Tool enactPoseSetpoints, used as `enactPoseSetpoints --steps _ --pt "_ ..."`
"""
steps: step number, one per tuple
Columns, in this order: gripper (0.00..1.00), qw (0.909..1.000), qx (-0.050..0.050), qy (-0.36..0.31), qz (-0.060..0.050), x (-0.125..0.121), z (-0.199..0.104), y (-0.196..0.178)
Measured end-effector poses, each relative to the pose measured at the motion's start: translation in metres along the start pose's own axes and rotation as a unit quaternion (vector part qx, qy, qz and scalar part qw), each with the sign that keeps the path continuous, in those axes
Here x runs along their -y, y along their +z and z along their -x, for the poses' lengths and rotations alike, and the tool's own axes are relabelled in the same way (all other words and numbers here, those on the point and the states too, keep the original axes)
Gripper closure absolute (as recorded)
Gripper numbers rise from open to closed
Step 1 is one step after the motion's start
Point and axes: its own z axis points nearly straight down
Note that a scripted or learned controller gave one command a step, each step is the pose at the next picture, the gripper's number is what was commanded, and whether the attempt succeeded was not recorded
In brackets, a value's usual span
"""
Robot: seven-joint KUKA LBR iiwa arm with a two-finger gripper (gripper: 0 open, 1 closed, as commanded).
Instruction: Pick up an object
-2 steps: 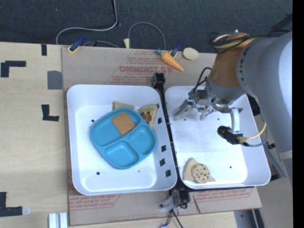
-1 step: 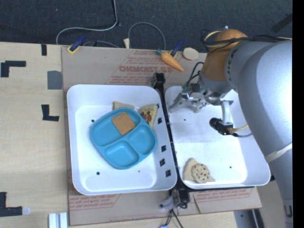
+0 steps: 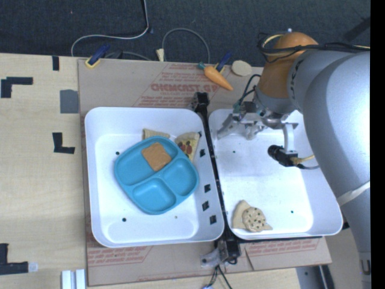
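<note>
Blue tray [image 3: 157, 182], white bins [image 3: 96, 179] — orange carrot [image 3: 217, 77], tan speckled cookie [image 3: 251, 217]

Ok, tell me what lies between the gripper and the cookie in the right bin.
In the camera view, only bare white bin floor separates the gripper from the cookie.

Even, bright overhead light falling, white bins [image 3: 99, 179] glaring slightly, soft shadows lying beneath the arm [image 3: 337, 113], edges blurring mildly.
</note>
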Motion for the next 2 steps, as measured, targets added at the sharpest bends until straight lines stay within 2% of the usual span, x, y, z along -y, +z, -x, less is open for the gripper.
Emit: enactPoseSetpoints --steps 1,2 --pt "0.0 1.0 0.002 0.0 -0.001 0.0 -0.006 0.003" --pt "0.0 1.0 0.001 0.0 0.002 0.015 -0.005 0.002"
